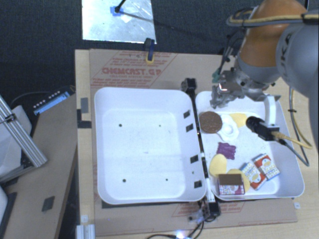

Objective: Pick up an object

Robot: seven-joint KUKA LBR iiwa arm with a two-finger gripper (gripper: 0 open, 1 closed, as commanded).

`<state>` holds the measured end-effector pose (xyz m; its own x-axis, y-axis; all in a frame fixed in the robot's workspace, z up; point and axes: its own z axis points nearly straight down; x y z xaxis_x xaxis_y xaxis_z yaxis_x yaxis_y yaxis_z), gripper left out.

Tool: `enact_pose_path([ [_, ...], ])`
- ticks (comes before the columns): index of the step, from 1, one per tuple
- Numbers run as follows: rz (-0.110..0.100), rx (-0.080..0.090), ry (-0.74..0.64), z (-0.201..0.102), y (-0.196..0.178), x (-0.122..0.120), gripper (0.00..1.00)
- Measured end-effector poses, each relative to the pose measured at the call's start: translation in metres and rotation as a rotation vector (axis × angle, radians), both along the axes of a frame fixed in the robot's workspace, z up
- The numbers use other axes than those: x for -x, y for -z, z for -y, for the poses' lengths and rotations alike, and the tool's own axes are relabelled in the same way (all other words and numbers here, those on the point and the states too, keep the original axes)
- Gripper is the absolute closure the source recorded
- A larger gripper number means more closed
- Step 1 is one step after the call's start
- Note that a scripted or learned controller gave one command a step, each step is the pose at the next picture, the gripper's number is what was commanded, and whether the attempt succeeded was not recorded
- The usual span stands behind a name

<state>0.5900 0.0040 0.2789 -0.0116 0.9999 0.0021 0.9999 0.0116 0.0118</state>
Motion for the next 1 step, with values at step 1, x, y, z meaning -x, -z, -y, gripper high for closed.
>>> enact_pose_path([
  [1,-0.003,-0.003,-0.005,-0.1181,-0.0513,-0.0141,1.0],
])
